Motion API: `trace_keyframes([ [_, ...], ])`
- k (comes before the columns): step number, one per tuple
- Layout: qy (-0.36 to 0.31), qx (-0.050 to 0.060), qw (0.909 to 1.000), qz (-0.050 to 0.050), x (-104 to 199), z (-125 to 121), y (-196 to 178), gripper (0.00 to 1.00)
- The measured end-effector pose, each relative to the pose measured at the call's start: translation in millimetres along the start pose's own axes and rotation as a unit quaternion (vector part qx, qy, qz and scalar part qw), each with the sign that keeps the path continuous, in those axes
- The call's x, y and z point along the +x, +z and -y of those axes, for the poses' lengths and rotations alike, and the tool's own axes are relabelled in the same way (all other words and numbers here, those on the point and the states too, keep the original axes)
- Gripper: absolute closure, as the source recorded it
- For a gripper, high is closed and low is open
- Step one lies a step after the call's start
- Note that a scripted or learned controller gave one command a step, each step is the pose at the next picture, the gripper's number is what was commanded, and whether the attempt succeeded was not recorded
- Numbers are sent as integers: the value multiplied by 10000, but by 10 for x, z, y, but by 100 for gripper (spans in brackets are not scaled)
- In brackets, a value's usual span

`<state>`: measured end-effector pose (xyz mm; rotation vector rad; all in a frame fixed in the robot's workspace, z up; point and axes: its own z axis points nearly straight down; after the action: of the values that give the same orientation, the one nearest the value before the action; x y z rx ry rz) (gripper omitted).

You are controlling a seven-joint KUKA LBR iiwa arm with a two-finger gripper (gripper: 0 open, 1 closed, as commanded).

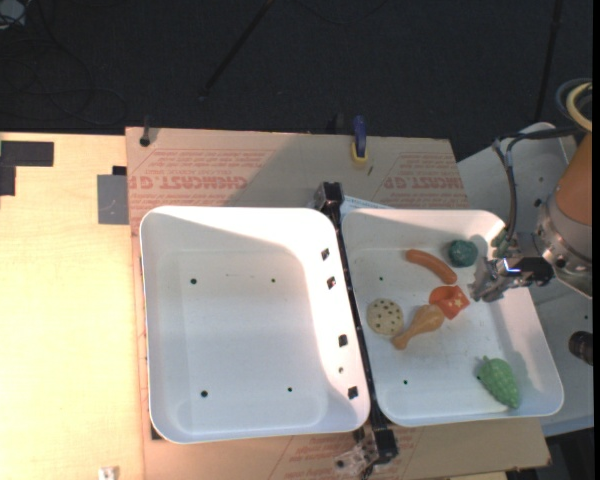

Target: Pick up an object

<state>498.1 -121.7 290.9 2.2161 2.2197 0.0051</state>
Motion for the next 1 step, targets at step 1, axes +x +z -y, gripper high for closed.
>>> trace_keyframes([
  [1, 33, 76, 10000, -15, -544, 253, 702, 100],
])
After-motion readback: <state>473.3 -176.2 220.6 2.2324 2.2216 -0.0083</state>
